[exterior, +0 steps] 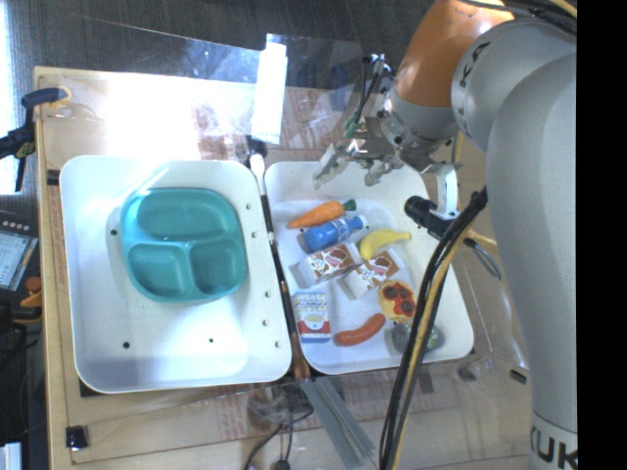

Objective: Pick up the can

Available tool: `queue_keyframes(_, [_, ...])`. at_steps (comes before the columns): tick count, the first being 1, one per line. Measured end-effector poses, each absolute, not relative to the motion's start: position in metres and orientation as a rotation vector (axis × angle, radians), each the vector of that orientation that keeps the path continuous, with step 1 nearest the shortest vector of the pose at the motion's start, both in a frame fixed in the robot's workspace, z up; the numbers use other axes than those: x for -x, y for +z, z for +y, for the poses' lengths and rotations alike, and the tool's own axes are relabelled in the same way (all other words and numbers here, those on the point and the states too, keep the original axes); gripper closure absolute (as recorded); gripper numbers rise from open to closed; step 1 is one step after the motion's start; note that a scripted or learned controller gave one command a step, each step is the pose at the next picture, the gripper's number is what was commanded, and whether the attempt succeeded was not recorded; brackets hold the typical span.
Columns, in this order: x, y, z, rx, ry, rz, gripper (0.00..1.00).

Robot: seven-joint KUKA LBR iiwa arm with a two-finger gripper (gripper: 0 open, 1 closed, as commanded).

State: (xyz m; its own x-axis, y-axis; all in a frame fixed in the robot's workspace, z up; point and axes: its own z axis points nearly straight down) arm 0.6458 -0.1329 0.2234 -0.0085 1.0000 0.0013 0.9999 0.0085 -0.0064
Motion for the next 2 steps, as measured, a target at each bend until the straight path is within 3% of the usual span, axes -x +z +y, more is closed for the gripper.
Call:
queue_keyframes(1, [-0.625, 0.112, -0.130, 2.276, -0.017, -2.188, 0.00])
queue_keyframes(2, [-0.568, 0.091, -0.127, 2.355, 0.004, -2.076, 0.00])
